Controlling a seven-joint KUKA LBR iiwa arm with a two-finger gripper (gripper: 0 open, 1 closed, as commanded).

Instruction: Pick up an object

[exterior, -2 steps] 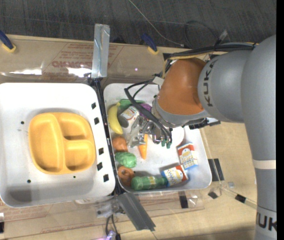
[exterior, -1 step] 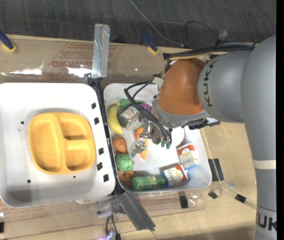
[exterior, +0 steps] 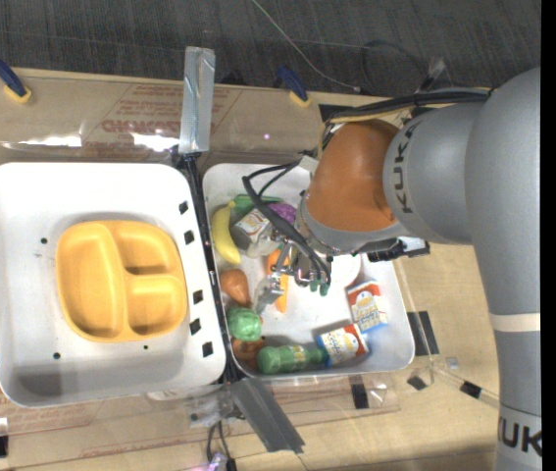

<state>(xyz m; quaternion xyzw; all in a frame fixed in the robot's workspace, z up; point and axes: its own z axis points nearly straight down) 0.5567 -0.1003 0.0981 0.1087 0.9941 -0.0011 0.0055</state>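
The claw [exterior: 292, 278] hangs low inside the right bin [exterior: 395, 346], over its middle, but the wrist above hides much of it, so I cannot tell how wide it stands or whether anything is caught in it. As I judge it, the picking is not yet done: every object I can see lies on the bin floor. The nearest candidate seems a small orange piece [exterior: 274, 260], just beside the claw toward the far rim; it is too small to read its axis. The banana [exterior: 223, 235], further toward the left bin [exterior: 8, 253], lies with its long axis running from far rim to near rim. The green bottle [exterior: 290, 358] lies near the front wall, long axis along that wall.
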